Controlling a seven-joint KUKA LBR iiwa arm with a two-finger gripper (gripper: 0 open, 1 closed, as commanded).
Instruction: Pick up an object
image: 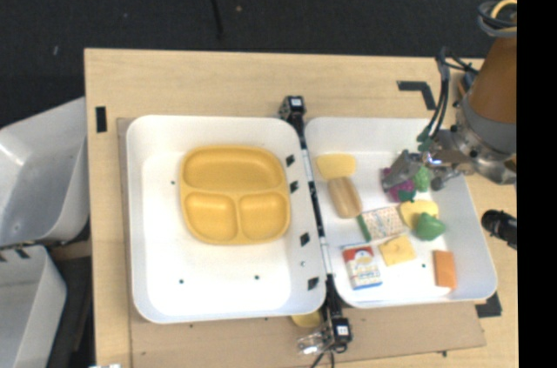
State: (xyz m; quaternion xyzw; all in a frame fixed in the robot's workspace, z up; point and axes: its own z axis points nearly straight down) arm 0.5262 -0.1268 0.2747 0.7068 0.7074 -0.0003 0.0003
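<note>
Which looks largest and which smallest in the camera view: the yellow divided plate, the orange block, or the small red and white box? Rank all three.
1. yellow divided plate, by far the largest
2. small red and white box
3. orange block, only slightly smaller than the box

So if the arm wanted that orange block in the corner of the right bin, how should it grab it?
Probably from straight above, with the fingers closing across the short sides of the orange block. It lies flat, longer one way than the other, so the narrow width looks easiest to span. There is bare floor on both long sides: the yellow cheese-like wedge sits apart on one side, the right bin's wall on the other.
</note>
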